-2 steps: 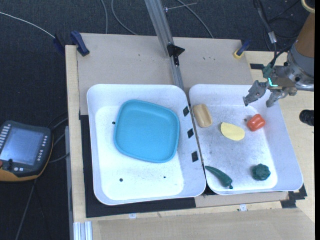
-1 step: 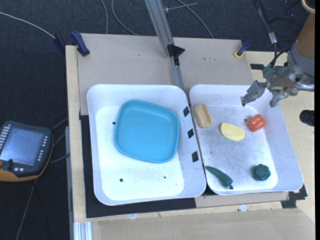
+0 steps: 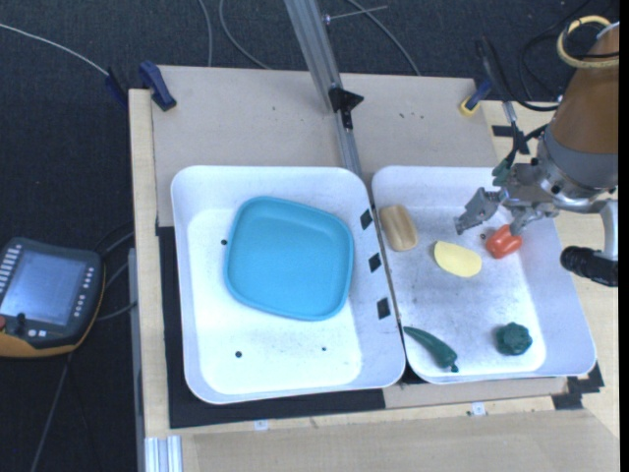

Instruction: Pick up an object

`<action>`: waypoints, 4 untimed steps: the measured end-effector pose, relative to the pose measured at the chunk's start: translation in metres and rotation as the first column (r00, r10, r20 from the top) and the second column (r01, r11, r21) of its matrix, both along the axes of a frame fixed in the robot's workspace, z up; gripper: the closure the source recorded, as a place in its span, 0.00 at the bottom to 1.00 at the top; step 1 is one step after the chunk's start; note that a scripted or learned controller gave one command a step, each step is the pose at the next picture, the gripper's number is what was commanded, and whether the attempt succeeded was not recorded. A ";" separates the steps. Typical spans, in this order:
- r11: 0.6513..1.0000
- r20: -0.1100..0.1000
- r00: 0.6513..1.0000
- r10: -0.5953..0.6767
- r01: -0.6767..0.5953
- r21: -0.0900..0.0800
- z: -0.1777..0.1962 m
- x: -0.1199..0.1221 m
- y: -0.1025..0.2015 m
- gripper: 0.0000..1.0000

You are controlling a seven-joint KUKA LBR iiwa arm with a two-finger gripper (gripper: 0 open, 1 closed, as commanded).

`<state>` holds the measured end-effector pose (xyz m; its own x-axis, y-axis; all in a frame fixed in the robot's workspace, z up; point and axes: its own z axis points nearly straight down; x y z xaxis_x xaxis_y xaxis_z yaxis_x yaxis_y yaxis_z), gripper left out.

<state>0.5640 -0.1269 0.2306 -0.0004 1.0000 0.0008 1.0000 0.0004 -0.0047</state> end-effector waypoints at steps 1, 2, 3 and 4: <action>1.000 0.000 1.000 -0.001 0.001 0.000 -0.061 -0.001 -0.006 0.00; 1.000 0.000 1.000 0.000 0.000 0.000 -0.119 -0.007 0.001 0.00; 1.000 0.006 1.000 0.000 0.000 -0.001 -0.106 -0.005 0.000 1.00; 1.000 0.009 1.000 -0.001 0.001 -0.002 -0.046 -0.003 -0.006 1.00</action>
<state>0.5608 -0.1333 0.1841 0.0003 1.0000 -0.0008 1.0000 -0.0003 0.0048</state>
